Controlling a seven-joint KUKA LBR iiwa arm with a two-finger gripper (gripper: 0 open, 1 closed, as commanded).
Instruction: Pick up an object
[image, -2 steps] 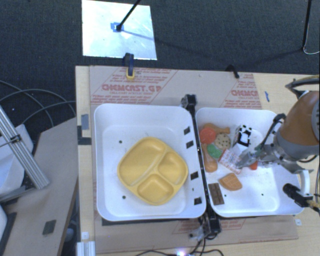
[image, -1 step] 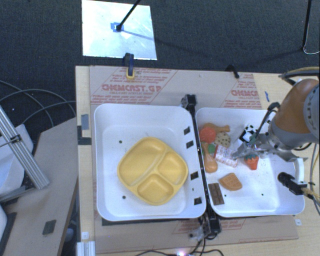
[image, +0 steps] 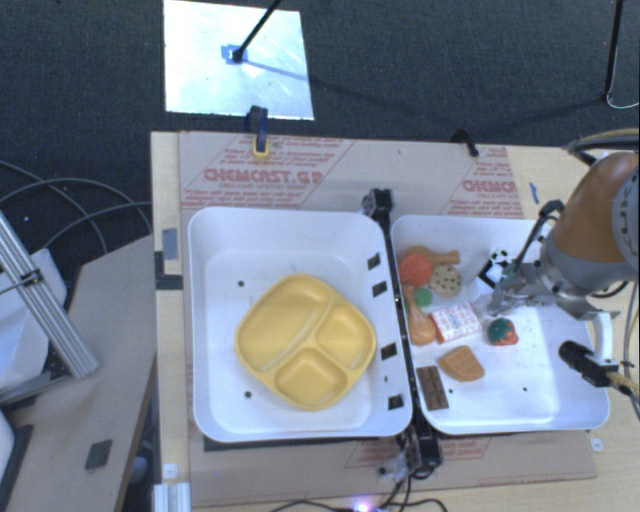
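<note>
The likeliest target is the small red and green toy (image: 502, 332), a strawberry-like piece lying in the right bin (image: 560, 405), at about three o'clock from the bin's cluster of play food; it looks light, hard and smooth, probably moulded plastic, so it should bear a firm pinch but may squirt out sideways if caught off-centre; the red body offers a better hold than the green top. Just beside it at nine o'clock lies a red and white boxed item (image: 456, 321); at seven o'clock an orange wedge (image: 462, 364); further toward ten o'clock a speckled cookie (image: 446, 281) and a red-orange fruit (image: 415, 268). The gripper (image: 508, 297) hangs at twelve o'clock from the toy, close above it; its tips are small and blurred against the bin, so whether they stand apart or together I cannot tell, and nothing is visibly between them. The left bin (image: 215, 260) holds a yellow divided tray (image: 305, 342).
</note>
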